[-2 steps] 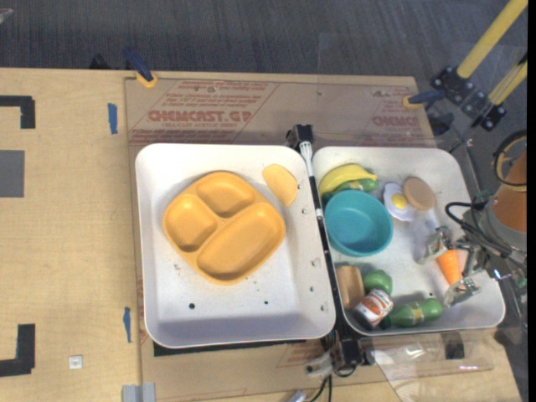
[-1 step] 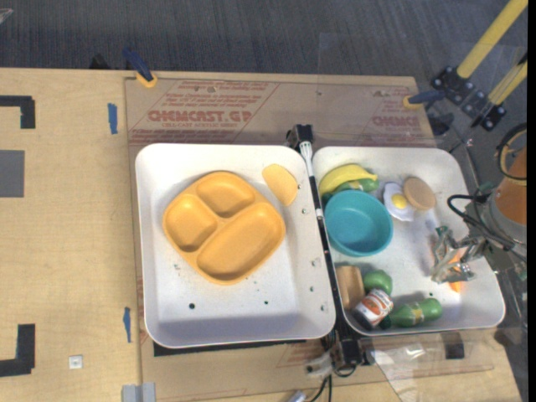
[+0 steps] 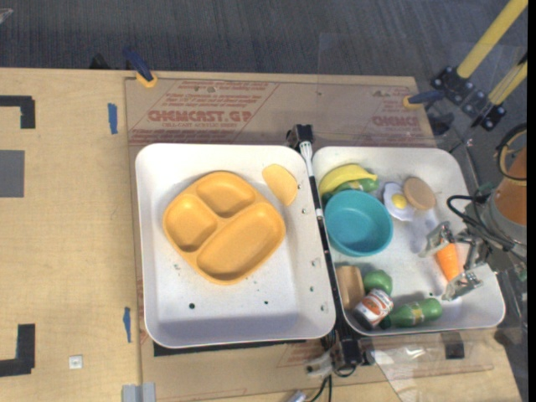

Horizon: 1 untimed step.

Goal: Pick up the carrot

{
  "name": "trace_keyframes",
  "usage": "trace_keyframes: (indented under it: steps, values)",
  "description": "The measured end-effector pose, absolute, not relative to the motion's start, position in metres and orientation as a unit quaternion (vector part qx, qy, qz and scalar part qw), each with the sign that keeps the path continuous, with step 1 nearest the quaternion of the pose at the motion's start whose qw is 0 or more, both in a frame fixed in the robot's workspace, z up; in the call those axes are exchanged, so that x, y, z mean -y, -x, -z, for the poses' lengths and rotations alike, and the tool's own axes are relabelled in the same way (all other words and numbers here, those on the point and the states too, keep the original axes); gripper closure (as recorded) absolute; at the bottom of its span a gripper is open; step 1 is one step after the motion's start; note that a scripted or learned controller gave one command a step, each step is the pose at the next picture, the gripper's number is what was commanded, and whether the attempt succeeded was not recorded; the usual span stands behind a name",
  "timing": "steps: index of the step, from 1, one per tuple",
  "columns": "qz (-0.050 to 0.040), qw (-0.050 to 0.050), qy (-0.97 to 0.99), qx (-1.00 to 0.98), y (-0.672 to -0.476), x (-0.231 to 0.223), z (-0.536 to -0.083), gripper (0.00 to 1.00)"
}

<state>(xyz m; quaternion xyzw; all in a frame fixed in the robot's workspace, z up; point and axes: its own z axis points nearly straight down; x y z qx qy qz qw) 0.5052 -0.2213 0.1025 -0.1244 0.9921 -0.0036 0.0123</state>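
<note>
One carrot lies near the right wall of the right bin, between the two fingers of the gripper. One finger sits just above it, the other just below, apart and straddling it, not visibly pressing. Judged step: grasp closing. Next move calls for squeezing shut, then lifting straight up. Long axis runs roughly top-to-bottom, slightly tilted; which end is the tip I cannot tell.
</note>
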Motion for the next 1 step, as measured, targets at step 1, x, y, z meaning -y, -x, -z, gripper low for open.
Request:
trace_keyframes:
  steps: [1]
  values:
    - [0.0009, 0.006, 0.010, -1.000, -0.4910, 0.2233, -0.0897, 0.00]
